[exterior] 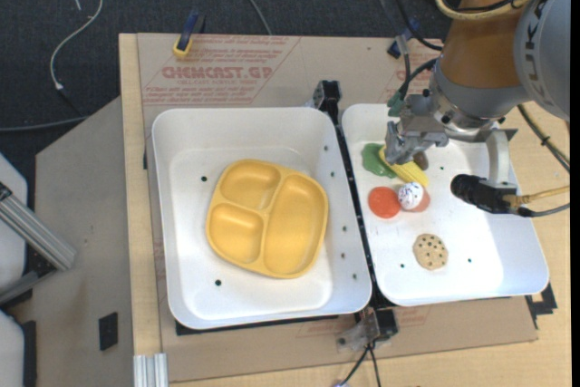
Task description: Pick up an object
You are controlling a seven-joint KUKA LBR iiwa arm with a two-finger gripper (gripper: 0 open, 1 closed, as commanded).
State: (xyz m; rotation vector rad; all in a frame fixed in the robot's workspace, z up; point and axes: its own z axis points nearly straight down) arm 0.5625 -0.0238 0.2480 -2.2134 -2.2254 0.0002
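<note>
The right bin (489, 272) holds a green piece (372, 159), a yellow corn-like piece (407, 174), a red round piece (383, 202), a small white spotted ball (411, 195) and a cookie (430, 251). My gripper (403, 154) hangs low over the back left of this bin, right above the green and yellow pieces. Its tips sit at or on the yellow piece; I cannot tell whether anything is between them. A yellow divided plate (268, 217) lies in the left bin (177, 149).
A black tool part (480, 192) with a cable juts over the right bin's right side. Black clamps (326, 93) sit at the bins' divider. A blue clip (188, 33) lies on the cardboard at the back. Cables run over the dark floor.
</note>
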